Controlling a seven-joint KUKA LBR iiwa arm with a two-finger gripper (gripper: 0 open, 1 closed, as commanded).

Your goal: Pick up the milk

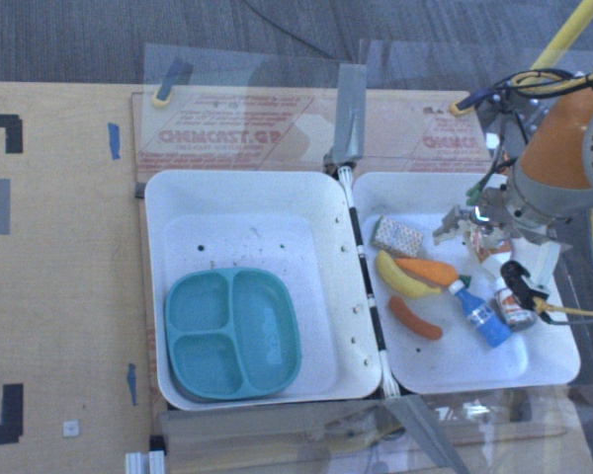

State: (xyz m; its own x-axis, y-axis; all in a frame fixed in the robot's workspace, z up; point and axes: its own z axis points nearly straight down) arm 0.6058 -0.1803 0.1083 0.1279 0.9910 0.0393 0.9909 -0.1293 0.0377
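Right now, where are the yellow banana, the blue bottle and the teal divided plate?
yellow banana (403,276), camera view, middle of its curve.
blue bottle (483,317), camera view, its body.
teal divided plate (295,326), camera view, right rim.

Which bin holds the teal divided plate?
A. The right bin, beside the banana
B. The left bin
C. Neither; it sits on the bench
B. The teal divided plate lies in the left bin; the banana lies in the right bin.

A teal plastic divided plate (233,335) lay left of a curved yellow banana (403,276), an orange carrot (430,270) and a blue bottle (481,317).
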